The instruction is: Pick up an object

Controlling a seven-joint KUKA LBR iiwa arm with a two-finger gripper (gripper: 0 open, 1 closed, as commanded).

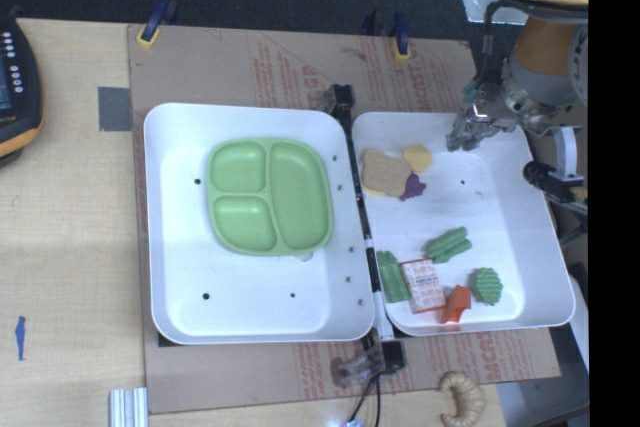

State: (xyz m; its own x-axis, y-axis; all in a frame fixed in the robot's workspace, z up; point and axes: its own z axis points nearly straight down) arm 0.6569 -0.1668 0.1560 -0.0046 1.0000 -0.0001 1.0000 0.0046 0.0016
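Observation:
My gripper (pixel 466 137) hangs over the far right part of the right bin (pixel 520 205), its fingers close together with nothing seen between them. In that bin lie a tan bread slice (pixel 381 171), a yellow piece (pixel 418 157), a small purple piece (pixel 412 185), a green pickle-like piece (pixel 447 244), a green leafy piece (pixel 488 285), a red-and-white packet (pixel 421 283), an orange carrot (pixel 455 304) and a dark green piece (pixel 391 277). The yellow piece lies about 50 px left of my fingertips.
The left bin (pixel 180 245) holds a green three-compartment plate (pixel 270 195). A black and orange pendant (pixel 15 85) lies at the far left of the bench. A tan curled object (pixel 462 397) rests outside the bins at the front. Clamps hold the cardboard's far edge.

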